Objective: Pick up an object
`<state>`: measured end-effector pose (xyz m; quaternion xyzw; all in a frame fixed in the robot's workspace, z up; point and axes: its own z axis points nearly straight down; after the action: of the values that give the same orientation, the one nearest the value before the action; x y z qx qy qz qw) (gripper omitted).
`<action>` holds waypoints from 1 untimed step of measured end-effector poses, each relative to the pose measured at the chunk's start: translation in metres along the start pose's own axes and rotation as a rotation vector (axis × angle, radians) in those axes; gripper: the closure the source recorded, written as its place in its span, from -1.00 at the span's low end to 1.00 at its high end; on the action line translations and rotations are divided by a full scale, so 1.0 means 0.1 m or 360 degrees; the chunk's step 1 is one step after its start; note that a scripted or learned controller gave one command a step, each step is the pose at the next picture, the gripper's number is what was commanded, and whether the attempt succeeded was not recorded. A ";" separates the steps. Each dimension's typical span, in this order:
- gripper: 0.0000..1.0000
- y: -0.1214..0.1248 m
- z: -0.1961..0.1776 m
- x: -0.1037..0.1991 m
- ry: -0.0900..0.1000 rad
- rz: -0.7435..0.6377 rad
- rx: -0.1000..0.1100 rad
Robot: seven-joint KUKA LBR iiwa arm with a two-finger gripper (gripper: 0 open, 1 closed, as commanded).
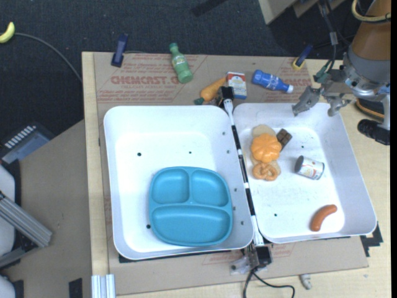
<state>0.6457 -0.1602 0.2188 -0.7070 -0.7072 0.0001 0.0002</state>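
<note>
My gripper [321, 104] hangs over the far edge of the right bin [347, 166], open, with nothing between its two grey fingers. In that bin lie an orange pumpkin [266, 148], a pretzel-like pastry [267, 171] just in front of it, a pale round piece [263, 131] and a small brown block [283, 136] behind it, a small can [309, 167] on its side, and a sausage [323, 216] near the front right corner. The pumpkin is well to the left of and nearer than the gripper.
The left bin [124, 148] holds a blue divided plate [190, 205]. Behind the bins on the board lie a green bottle [181, 63], a blue bottle [272, 81], a carrot [213, 89], a small carton [236, 84] and a blue clip [118, 49].
</note>
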 end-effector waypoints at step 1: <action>-1.00 -0.02 1.18 -0.19 0.0001 0.0001 0.0004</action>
<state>0.6436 -0.1790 0.1011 -0.7072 -0.7070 0.0008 0.0012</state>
